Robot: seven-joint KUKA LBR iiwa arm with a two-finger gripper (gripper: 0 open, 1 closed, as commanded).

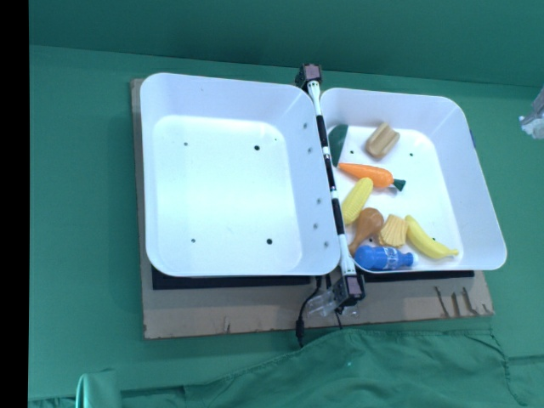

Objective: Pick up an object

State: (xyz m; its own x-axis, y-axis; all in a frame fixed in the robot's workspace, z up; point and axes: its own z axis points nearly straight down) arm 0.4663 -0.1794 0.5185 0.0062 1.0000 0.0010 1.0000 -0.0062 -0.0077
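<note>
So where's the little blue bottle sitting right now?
In the camera view, the blue bottle lies on its side in the right bin, at its near edge by the divider, just below the drumstick and left of the banana.

A pale grey, blurred sliver of the arm (535,117) at the right edge.
</note>
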